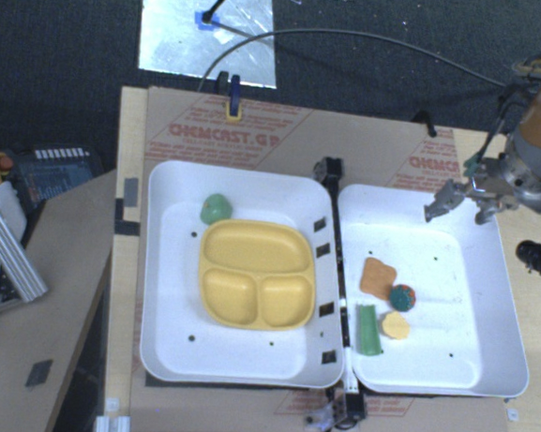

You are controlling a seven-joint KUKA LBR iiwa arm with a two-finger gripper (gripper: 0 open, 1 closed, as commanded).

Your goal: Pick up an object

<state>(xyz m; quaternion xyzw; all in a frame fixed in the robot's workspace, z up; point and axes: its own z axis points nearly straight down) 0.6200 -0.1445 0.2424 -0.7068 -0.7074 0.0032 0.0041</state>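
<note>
Right bin [489, 305] floor lies bare beneath spread, empty fingers [461, 207] at its far rim.

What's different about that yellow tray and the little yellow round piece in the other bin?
The yellow tray is broad and squarish with three compartments; the yellow round piece is a small plain disc. The tray sits in the left bin beside a green lump; the disc lies in the right bin, close beside a green stick. Both are yellow.
</note>
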